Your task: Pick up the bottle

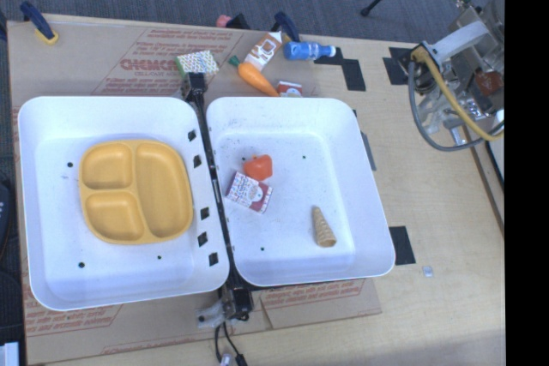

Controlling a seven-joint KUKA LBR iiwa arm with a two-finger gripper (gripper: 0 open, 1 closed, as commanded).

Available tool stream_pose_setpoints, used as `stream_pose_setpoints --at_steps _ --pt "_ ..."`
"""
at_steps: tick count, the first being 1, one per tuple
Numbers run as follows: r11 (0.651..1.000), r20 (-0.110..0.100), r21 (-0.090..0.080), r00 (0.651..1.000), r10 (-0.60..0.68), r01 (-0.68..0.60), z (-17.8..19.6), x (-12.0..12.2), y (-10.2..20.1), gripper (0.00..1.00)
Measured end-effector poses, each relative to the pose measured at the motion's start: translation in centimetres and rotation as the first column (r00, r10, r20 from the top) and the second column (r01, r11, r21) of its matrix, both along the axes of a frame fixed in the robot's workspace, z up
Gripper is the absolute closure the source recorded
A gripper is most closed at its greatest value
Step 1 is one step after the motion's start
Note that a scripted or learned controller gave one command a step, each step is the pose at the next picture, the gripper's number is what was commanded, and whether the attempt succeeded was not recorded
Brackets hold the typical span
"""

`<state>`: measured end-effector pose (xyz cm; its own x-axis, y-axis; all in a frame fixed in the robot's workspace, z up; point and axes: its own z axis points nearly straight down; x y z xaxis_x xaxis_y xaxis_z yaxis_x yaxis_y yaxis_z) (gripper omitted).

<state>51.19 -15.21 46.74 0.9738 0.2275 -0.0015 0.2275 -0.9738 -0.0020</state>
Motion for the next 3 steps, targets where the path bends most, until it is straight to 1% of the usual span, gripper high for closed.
stream_pose_setpoints --at_steps 1,2,3 --pt "0.995 -0.003 0.001 0.995 0.095 -0.095 -8.6 -3.6 -3.2 1.0" --pt "0.995 -0.004 0.004 0.995 0.096 -0.096 -22.6 -3.7 -5.8 1.0" --pt "1.0 -0.004 0.004 1.0 0.003 -0.003 -31.9 -3.7 -5.8 1.0"
